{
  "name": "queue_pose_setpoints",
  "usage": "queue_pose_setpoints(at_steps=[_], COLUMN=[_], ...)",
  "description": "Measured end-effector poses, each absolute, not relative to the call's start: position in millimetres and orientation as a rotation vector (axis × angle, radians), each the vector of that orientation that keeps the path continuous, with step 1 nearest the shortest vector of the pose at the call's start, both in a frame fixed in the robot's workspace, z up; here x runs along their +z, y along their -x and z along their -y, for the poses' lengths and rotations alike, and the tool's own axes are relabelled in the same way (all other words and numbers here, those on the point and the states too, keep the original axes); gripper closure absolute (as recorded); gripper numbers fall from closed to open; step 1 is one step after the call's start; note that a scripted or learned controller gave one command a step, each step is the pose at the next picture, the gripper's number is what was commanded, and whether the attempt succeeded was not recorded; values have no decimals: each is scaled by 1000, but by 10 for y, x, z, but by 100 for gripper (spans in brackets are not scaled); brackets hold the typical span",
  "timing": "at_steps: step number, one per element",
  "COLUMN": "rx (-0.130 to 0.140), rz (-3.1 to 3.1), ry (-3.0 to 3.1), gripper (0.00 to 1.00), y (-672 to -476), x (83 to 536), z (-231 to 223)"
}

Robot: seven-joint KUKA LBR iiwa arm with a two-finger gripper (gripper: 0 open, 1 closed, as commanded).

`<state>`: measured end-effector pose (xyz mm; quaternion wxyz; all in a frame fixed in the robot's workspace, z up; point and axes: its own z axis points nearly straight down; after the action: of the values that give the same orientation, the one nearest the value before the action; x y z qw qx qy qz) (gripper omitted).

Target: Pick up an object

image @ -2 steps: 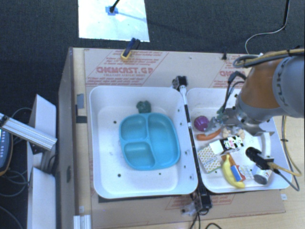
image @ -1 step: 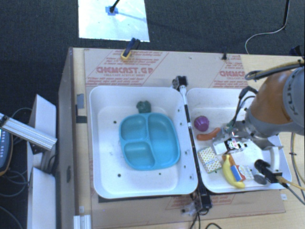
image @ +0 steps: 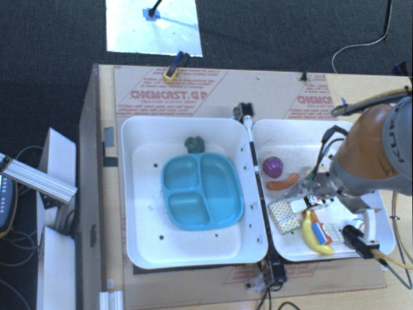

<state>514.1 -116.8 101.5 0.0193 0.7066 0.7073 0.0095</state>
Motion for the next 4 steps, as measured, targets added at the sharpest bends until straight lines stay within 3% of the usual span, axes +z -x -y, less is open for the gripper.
queue_pose_setpoints(at_steps=[3, 4], rx=[49, 41], rz=[-2189, -2178], ry=[-2178, -2177], gripper=[0, 0], y=[-5043, -5034], x=[998, 995], z=[1184, 1140])
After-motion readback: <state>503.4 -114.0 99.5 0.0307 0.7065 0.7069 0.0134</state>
